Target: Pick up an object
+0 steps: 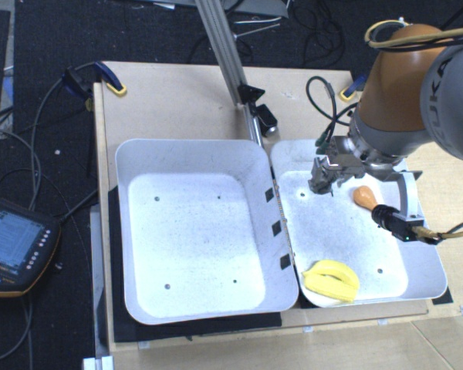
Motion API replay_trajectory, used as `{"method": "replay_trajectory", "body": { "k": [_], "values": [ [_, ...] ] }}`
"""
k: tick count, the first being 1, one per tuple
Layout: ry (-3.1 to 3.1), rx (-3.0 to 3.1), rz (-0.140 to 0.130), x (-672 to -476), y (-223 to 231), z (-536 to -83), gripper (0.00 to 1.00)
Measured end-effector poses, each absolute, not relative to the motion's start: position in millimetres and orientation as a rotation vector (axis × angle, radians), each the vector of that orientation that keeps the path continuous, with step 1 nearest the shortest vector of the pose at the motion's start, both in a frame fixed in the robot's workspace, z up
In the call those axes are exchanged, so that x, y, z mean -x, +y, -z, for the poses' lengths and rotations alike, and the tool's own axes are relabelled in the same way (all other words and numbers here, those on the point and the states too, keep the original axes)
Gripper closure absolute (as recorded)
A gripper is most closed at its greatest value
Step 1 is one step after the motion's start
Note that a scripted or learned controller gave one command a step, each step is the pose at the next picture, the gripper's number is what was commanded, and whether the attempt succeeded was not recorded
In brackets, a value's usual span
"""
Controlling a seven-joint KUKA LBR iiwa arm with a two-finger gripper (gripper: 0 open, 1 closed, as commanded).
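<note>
My gripper [322,182] hangs over the far part of the right bin [347,237], its dark fingers pointing down with nothing visible between them. A small orange rounded object [363,197] lies just to the gripper's right, partly behind the arm's fittings. A yellow banana-shaped object [332,280] rests at the near edge of the right bin, well below the gripper.
The left bin [193,230] sits beside the right one, sharing a raised middle rim with black clips [277,227]. A slanted metal pole [228,52] rises behind the bins. Black cable loops [324,102] hang near the wrist. A pendant [11,245] lies off the bench at left.
</note>
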State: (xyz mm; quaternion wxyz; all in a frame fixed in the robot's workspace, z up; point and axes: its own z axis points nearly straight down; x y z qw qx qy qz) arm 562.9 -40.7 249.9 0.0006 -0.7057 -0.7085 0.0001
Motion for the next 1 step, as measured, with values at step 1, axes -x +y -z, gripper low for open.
{"method": "replay_trajectory", "body": {
  "k": [1],
  "values": [
    [-2.225, 2.215, 0.000, -548.9, 10.5, -236.2, 1.00]
  ]
}}
